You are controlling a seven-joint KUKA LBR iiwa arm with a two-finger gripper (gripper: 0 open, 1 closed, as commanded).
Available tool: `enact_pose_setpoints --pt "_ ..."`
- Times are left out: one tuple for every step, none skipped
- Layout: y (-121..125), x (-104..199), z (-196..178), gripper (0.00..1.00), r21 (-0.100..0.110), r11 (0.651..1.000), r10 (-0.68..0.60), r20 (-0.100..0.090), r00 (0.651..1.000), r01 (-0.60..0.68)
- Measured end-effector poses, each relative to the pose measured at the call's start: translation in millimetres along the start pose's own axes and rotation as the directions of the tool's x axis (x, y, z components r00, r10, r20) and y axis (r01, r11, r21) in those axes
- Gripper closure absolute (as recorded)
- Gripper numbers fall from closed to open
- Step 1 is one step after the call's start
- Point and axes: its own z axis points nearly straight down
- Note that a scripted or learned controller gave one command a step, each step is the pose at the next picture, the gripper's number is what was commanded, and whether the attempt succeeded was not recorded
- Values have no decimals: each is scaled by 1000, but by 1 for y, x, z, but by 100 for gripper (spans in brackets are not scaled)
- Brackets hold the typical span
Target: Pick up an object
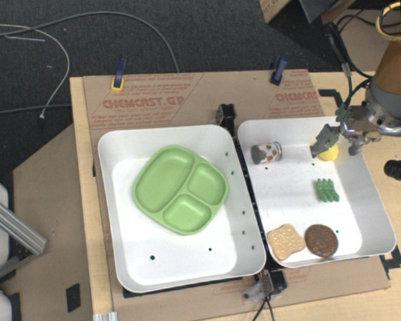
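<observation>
A small yellow object [329, 153] sits near the far right corner of the right bin [366, 245]. The gripper [339, 141] hovers over it, fingers spread. Nearby lie a small can [266, 152], green toy [327, 190], cracker [285, 242] and brown cookie [321, 241].

Gripper [339, 142] hangs over right bin [377, 201] far corner, fingers spread, a yellow object [329, 154] just under them, maybe touching, hard to tell. Same bin: small can [266, 152] on its side, green toy [327, 190], cracker [285, 242], brown cookie [321, 240]. Left bin [115, 194] holds green divided plate [180, 189].
</observation>
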Motion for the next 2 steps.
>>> enact_pose_setpoints --pt "-3 -10 53 0 6 1000 1 -1 1000 -1" --pt "3 -17 108 0 4 1000 1 -1 1000 -1"
